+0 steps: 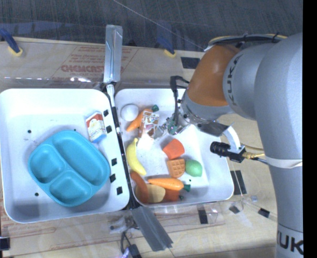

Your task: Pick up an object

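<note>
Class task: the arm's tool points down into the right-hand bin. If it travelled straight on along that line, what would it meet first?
Most likely the small printed snack packet just beneath the tool, beside the orange plastic carrot. From this slanted view depth is uncertain, so it could instead touch the right white bin floor.

The counter (50, 63) carried two white bins side by side: the left bin (10, 160) and the right bin (221, 179), their inner edges touching.

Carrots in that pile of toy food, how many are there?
2. One carrot lies near the top of the right bin, beside the white ball. The other carrot lies along the bin's bottom edge, below the waffle. Others may be hidden under the pile.
</note>
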